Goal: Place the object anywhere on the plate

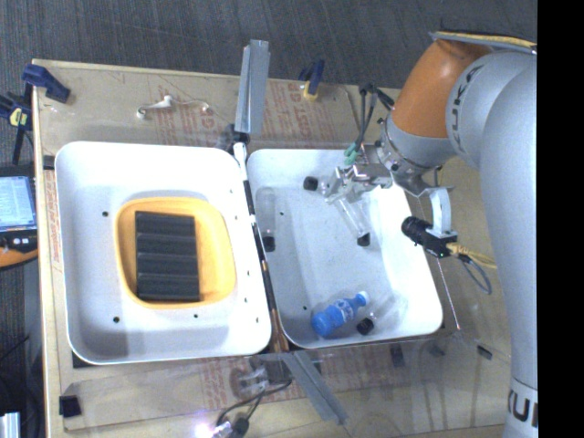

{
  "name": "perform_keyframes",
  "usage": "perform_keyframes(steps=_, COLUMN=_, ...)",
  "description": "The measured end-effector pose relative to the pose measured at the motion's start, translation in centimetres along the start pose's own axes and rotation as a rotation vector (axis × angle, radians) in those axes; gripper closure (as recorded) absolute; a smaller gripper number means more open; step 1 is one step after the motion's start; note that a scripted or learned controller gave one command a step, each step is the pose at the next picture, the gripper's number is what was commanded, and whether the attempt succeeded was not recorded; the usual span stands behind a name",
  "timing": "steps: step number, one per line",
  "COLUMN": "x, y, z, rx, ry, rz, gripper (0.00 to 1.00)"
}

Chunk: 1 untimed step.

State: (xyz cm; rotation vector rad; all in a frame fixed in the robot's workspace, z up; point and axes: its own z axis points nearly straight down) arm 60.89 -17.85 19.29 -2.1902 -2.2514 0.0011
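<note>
Dark grey carpet surrounds a plywood worktop point(109, 94) that bears two shallow white bins side by side. Left bin point(82, 245): holds a yellow plate point(219, 254) with rounded corners, set roughly at the bin's centre; a black ribbed rectangular block point(167, 255) lies on the plate, covering most of its middle. Right bin point(415, 290): a blue-and-clear plastic bottle point(339, 316) lies on its side near the bin's near edge, toward the near-left corner, cap end pointing toward the bin's right wall. A small dark piece point(365, 326) sits just beside the bottle's cap end. Arm point(493, 99) reaches in from the right, orange band above the wrist, over the far-right corner of the right bin. Pincer point(339, 210) hangs over the far half of the right bin, well apart from the bottle; its fingers stand spread, one dark tip point(311, 183) near the bin's far edge, the other point(363, 239) nearer the bin's centre. Nothing sits between them. Blue clamps point(313, 74) grip the worktop's far edge.
</note>
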Motion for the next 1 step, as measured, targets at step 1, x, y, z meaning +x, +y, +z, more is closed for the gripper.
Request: perform_keyframes(steps=1, x=-0.01, y=0.00, z=0.00, rx=0.000, ry=0.000, rz=0.000, gripper=0.00)
